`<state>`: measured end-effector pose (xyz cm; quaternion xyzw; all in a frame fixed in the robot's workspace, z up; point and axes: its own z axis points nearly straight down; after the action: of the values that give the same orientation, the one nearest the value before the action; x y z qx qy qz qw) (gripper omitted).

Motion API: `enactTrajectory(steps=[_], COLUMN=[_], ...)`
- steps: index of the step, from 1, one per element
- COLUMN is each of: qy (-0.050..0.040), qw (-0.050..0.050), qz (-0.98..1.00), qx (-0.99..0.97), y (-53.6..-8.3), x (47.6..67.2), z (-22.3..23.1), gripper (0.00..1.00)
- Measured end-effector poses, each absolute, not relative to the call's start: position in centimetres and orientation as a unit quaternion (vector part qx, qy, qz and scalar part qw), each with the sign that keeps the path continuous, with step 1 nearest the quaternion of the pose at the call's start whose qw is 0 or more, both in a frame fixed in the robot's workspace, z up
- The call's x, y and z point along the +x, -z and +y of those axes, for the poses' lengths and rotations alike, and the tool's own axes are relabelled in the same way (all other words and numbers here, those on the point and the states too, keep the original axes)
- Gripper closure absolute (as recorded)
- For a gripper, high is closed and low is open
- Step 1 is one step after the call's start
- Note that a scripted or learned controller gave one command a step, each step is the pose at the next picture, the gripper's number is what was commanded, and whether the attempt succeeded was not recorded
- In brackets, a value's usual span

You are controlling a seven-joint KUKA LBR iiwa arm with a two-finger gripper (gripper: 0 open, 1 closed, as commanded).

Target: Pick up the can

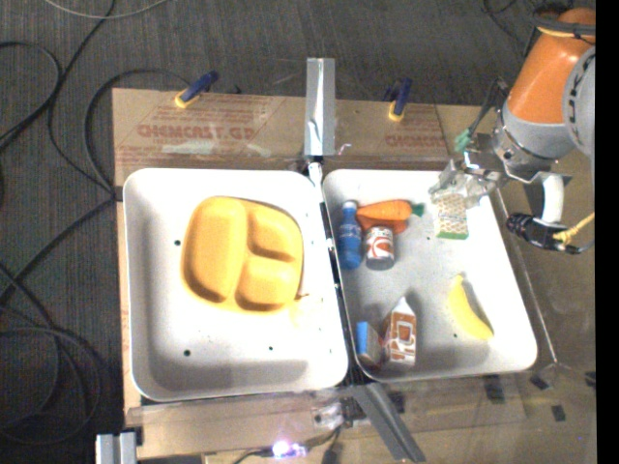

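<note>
Can (379,247): small, red and white, in right bin (517,303), just below carrot (385,211), beside blue bottle (349,237) | banana (470,311) and carton (400,333) nearer the front | hand (462,184): over bin's far right corner, grip state cannot be told | left bin (155,356): yellow divided tray (244,253).

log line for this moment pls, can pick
task: pick can | gripper: over right bin's far right part, apart from can | can: in right bin, below carrot, beside blue bottle | not picked
</note>
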<state>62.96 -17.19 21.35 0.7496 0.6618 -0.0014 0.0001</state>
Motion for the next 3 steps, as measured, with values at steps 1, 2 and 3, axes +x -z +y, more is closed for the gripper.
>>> enactTrajectory(steps=[1,2,3], qy=[0.0019,0.0023,0.0029], qw=[0.000,0.001,-0.002], qz=[0.585,0.585,0.478], qx=[0.811,0.811,0.878], y=[-24.7,-24.7,-9.7], x=[66.8,66.8,59.5], z=[-10.1,-10.2,-10.6], gripper=[1.00,0.00,0.00])
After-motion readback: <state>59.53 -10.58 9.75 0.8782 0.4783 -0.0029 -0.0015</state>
